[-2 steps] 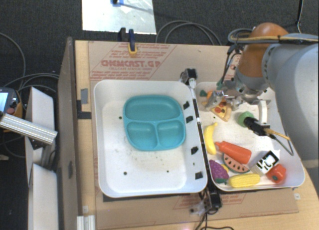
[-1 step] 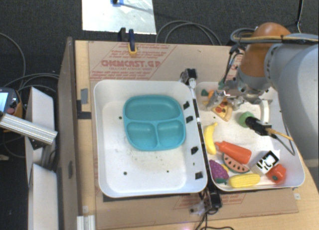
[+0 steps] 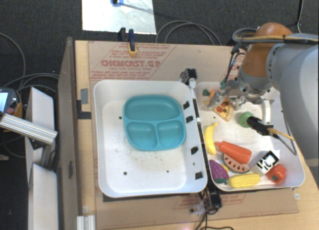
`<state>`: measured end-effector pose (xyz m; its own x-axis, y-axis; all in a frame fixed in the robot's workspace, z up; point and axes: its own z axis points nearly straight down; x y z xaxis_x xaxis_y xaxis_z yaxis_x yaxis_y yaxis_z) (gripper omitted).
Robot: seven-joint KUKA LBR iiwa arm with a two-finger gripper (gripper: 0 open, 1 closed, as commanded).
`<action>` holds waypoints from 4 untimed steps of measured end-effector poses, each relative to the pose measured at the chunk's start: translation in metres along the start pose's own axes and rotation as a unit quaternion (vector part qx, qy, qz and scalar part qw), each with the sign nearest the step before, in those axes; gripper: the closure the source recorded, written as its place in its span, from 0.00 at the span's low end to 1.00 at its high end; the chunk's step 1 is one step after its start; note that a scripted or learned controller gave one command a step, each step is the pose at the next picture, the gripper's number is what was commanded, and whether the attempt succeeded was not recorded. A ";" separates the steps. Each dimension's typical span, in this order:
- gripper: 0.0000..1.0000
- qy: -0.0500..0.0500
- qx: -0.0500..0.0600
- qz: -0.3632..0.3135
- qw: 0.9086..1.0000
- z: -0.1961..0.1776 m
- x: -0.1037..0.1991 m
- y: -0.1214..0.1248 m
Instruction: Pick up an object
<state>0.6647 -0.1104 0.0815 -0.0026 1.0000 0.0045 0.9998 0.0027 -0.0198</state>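
Note:
My gripper [image 3: 225, 96] reaches down into the back of the right bin [image 3: 294, 166], just above a pizza slice toy [image 3: 224, 110]. A small orange toy [image 3: 210, 94] lies just left of it, and a green round toy [image 3: 243, 119] sits right of the pizza slice. Toward the front lie a yellow banana [image 3: 210, 138], an orange carrot [image 3: 235, 150], a watermelon slice [image 3: 236, 163], purple grapes [image 3: 218, 169], a corn cob [image 3: 243, 179], a black-and-white cube [image 3: 267, 161] and a red tomato [image 3: 276, 173].
The left bin [image 3: 112, 171] holds a teal divided plate [image 3: 153, 122]. A black-clipped divider [image 3: 195, 124] runs between the two bins. The grey arm with its orange band [image 3: 264, 49] hangs over the right bin's back right corner.

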 end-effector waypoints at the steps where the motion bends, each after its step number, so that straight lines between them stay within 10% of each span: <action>1: 0.00 -0.007 -0.001 -0.001 1.000 -0.001 0.017 0.000; 2: 1.00 -0.007 0.000 -0.001 1.000 -0.012 0.015 -0.001; 3: 1.00 -0.001 -0.015 -0.004 1.000 -0.109 0.099 -0.031; 4: 1.00 -0.004 -0.012 0.004 1.000 -0.112 0.010 -0.029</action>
<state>0.6382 -0.1014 0.1940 0.0048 1.0000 -0.0034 1.0000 -0.0048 0.0038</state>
